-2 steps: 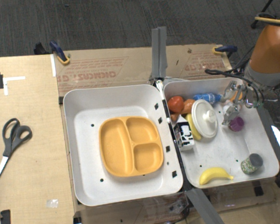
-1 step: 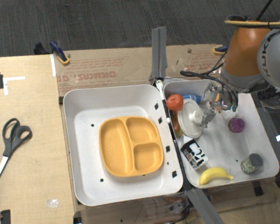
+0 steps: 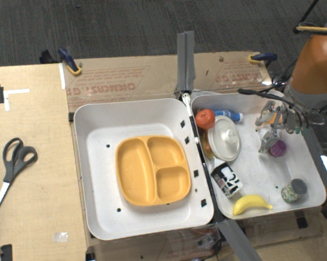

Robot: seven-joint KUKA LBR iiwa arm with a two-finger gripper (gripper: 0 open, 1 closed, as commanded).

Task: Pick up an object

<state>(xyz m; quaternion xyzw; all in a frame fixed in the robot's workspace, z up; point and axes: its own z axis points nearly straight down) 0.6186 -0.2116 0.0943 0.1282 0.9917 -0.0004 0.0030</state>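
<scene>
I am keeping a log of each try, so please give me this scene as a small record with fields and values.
left bin: holds a yellow plate with three compartments
right bin: banana, red ball, white lid, blue tube, black-and-white box, purple object, small grey jar
gripper: over the right bin, beside the purple object
bench: scissors lie left of the bins
</scene>
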